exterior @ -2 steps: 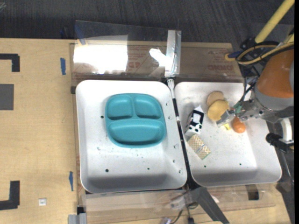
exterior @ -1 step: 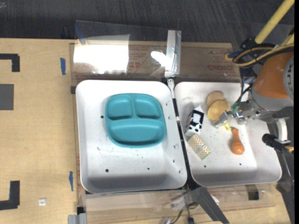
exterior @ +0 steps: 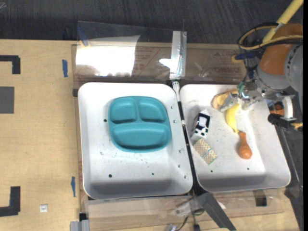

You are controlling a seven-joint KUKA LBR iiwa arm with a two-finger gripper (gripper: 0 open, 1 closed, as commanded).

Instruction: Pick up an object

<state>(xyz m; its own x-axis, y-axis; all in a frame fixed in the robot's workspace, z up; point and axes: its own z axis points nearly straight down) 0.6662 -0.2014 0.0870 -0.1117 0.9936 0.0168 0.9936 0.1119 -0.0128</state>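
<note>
Nearest, two shallow white plastic bins (exterior: 96, 177) hold a teal divided tray (exterior: 139, 122) left and a yellow banana (exterior: 232, 117) right, where the gripper (exterior: 244, 99), its grip state unclear, hovers just beside and could slip off the curved peel.

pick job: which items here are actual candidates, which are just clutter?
Candidates, right bin:
- banana, under the tool
- carrot
- black-and-white box
- patterned packet
- yellow piece by the banana

Lying about:
- teal divided plate in the left bin
- blue tape on the bench
</note>
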